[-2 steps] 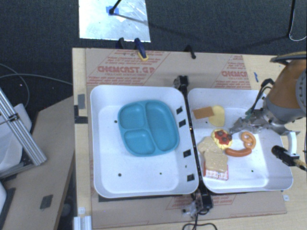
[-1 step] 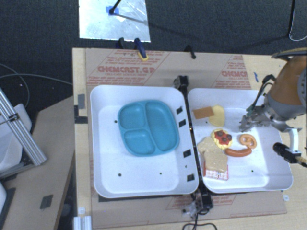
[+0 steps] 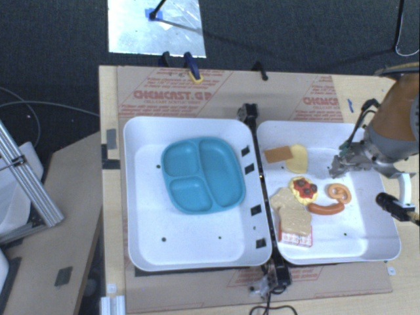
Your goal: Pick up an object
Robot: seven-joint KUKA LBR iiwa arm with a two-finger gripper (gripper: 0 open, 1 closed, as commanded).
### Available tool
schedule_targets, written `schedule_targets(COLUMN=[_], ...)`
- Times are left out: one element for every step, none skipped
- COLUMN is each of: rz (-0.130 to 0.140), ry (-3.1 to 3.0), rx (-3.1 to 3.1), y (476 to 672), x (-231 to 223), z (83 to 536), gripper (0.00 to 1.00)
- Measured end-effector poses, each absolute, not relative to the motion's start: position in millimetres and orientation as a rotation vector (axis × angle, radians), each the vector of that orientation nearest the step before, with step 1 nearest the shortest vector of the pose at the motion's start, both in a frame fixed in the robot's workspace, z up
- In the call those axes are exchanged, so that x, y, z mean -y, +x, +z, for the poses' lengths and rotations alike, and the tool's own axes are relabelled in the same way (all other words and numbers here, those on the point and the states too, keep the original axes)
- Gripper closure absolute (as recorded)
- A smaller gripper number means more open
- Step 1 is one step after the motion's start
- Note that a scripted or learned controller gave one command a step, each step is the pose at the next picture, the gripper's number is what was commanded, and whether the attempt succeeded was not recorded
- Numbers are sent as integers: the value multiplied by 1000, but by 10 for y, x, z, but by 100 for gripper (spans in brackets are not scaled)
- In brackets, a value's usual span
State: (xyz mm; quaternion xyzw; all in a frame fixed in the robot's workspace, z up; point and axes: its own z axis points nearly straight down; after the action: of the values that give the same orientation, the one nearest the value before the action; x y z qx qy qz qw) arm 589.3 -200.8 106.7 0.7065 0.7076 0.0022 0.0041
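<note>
Two bins sit side by side on the desk (image 3: pixel 216 87), touching along their inner walls. The left bin (image 3: pixel 141 176) holds a divided plate (image 3: pixel 202 174) at its centre. In the right bin (image 3: pixel 374 235), the toast slice (image 3: pixel 278 154) and the round piece (image 3: pixel 298 156) touching it lie toward 11 o'clock; the small pizza (image 3: pixel 304 188) sits at the centre, the pretzel (image 3: pixel 339 193) just at its 3 o'clock, the sausage (image 3: pixel 326 208) at its 5 o'clock. The sandwich (image 3: pixel 293 216) lies at 7 o'clock, apparently over a packet (image 3: pixel 296 241). The end effector (image 3: pixel 340 165) hangs at about 1 o'clock of the pizza.
</note>
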Motion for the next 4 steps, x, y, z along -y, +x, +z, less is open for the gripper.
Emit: schedule_targets(rz=[6,6,-1,2], ry=[2211,2214,2217,2213], rx=[-2224,-2227,-2232,-2234], y=[6445,6045,5174,4856], x=[2059,1576,958,421], z=[846,1625,1885,2056], gripper=[100,100,100,100])
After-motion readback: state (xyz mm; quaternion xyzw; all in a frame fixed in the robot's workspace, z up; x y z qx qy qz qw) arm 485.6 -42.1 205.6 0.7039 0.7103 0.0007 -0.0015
